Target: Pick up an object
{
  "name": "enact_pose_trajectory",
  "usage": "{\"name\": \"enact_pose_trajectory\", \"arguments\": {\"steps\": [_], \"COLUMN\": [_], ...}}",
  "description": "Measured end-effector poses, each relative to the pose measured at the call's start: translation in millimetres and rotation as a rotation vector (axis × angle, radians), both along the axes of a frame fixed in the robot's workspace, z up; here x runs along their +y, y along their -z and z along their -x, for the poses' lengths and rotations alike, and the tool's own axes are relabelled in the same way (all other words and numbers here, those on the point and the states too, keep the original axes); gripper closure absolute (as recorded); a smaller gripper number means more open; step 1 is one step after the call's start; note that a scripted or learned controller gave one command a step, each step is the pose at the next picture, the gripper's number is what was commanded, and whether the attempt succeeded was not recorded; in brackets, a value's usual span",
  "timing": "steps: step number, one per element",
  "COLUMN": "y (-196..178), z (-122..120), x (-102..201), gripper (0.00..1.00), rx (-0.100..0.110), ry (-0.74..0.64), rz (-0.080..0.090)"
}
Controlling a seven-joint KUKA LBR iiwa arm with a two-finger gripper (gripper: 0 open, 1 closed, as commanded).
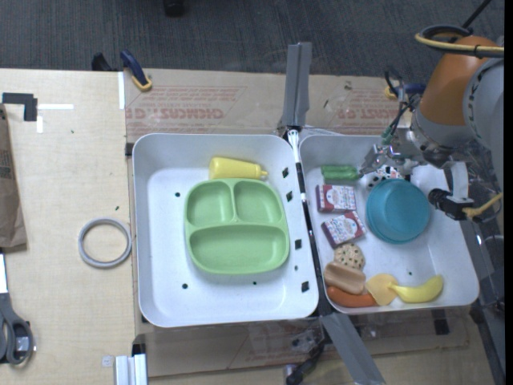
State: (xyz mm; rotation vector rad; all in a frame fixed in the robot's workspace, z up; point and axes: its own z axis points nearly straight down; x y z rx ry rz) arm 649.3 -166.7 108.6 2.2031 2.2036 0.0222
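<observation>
End effector (383, 160) low at right bin's (457, 283) twelve o'clock, finger gap unreadable, crowded between green block (339, 172) at nine and blue bowl (397, 209) at five; likely risk: nudging bowl, missing pick.

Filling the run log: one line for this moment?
arm: over right bin | pincer: at far edge, near blue bowl | grasp: unclear

Bright even overhead light; soft shadows inside white bins (152, 239); slightly soft focus; floor dim.
</observation>
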Motion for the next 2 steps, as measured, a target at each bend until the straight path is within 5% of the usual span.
{"name": "enact_pose_trajectory", "arguments": {"steps": [1, 2], "y": [0.0, 9.4], "z": [1.2, -12.4], "x": [1.4, 6.7], "gripper": [0.0, 0.0], "rx": [0.0, 0.019], "ry": [-0.012, -0.206], "rz": [0.003, 0.0]}}
